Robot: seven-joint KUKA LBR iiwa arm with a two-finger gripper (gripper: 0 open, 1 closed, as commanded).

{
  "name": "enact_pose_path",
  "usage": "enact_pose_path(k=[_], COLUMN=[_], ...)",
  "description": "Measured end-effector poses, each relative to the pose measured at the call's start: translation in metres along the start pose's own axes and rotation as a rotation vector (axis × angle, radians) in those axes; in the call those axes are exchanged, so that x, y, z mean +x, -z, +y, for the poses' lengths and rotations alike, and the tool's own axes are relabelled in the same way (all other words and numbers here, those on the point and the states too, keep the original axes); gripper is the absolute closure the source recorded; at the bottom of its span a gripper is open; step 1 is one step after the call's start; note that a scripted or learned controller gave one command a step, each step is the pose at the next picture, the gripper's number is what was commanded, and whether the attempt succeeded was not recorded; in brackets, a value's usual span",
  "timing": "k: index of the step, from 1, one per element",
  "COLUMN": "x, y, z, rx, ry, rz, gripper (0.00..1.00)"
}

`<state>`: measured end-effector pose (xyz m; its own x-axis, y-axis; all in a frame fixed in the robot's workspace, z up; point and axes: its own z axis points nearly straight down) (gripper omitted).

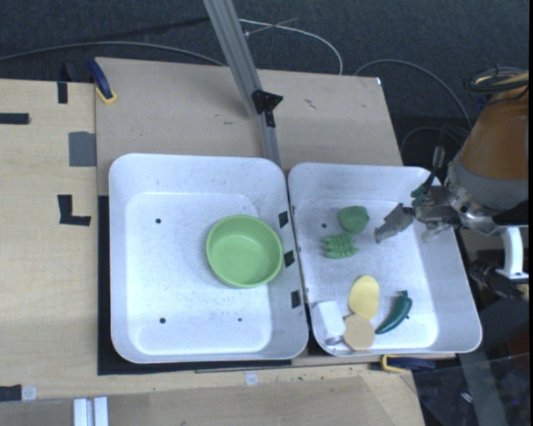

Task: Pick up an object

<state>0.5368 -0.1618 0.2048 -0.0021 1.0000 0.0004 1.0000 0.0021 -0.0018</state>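
Observation:
My gripper (398,222) hangs over the right bin (444,278), coming in from the right edge, its grey fingers pointing left and down. A round green lump (353,217) lies just left of the fingertips, apart from them. Below that lump rests a ridged green piece (339,247). Nearer the front of the same bin lie a yellow piece (364,295), a tan disc (359,332), a white block (328,318) and a dark green pepper (394,312). I see nothing between the fingers.
The left bin (142,238) holds a light green bowl (243,251) near its right wall. A grey pole (235,47) slants down from the top to the ridge between the bins. Cables lie behind the bench.

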Motion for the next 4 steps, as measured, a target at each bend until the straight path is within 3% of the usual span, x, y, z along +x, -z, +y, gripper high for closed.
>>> enact_pose_path(k=[1, 2, 3, 4], x=[0.0, 0.005, 0.005, 0.006], y=[0.0, -0.064, -0.116, -0.105], z=[0.0, -0.001, -0.001, -0.001], rx=[0.0, 0.007, -0.001, 0.001], ry=[0.0, -0.001, -0.001, 0.0], rz=[0.0, 0.001, -0.002, 0.0], gripper=[0.0, 0.0, 0.0, 1.0])
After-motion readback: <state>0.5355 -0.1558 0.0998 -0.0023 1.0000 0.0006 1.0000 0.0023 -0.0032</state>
